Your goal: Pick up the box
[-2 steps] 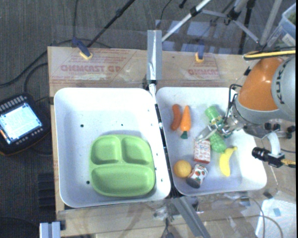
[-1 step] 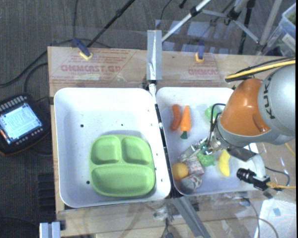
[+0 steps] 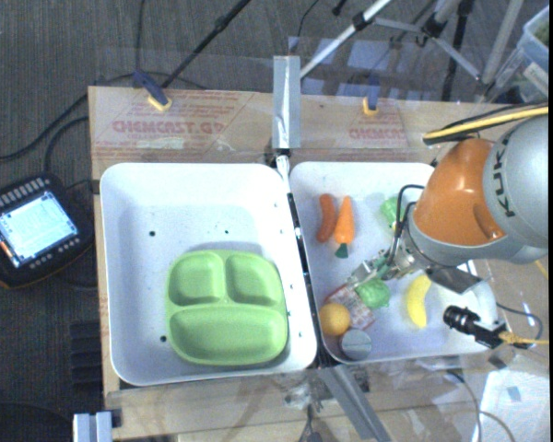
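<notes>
two bins [image 3: 120, 247] sat side by side. gripper [image 3: 380, 270] hung low in the right bin above a green box [image 3: 373, 294]. whether it was spread or pinching could not be told.

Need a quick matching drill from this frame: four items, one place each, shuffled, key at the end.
Items:
1. green divided tray
2. carrot
3. banana
4. orange

Places:
A. right bin, near its front-left corner
B. left bin
C. right bin, toward the back, beside a sausage
D. right bin, below the arm's orange band

Pairs: 1-B, 2-C, 3-D, 4-A
</notes>
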